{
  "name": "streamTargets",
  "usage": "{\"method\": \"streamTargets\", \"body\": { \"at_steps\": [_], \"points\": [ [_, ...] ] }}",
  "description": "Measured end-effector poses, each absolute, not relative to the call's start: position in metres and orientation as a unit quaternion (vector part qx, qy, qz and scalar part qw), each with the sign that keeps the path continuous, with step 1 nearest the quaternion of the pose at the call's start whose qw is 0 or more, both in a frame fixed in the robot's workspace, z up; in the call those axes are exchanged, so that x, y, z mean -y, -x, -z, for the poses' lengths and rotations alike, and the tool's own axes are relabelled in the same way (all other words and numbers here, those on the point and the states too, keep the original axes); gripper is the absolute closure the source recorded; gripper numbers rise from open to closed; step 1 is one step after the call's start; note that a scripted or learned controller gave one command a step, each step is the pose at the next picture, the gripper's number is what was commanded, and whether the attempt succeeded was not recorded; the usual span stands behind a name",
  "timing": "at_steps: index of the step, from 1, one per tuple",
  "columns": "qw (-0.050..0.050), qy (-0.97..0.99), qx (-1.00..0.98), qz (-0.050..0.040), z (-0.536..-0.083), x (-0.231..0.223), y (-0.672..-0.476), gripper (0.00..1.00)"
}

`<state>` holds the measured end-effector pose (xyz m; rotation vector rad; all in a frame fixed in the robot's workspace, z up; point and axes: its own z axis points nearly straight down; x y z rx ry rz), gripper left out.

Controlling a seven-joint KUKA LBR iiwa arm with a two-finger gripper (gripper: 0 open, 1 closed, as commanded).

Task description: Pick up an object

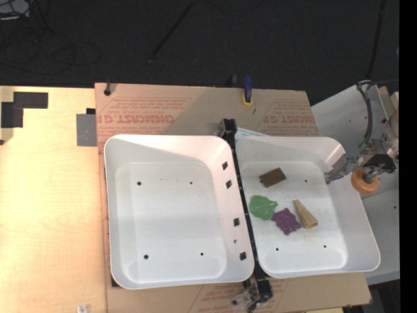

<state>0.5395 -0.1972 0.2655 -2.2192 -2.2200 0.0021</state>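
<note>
toward the middle of the right bin (355, 250) lie four small things close together: a brown block (272, 177) on the far side, a green piece (262, 207) to the left near the divider, a purple piece (286, 221) just beside the green one, and a tan cone-like piece (305, 214) touching or almost touching the purple one on its right. the near half of this bin floor is bare, and also the strip along its right wall is free. the left bin (117, 207) has an open white floor with only small dark dots. the gripper (340, 170) is at the far right rim of the right bin, apart from the four things, and nothing is seen between its fingers; if they are wide or narrow i cannot tell. an orange band (365, 182) sits just right of it, outside the rim.
</note>
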Motion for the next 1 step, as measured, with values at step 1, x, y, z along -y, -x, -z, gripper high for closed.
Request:
{"method": "streamTargets", "body": {
  "at_steps": [1],
  "points": [
    [-0.008, 0.707, 0.707, 0.0039, -0.4784, 0.1927, -0.4747, 0.00]
  ]
}}
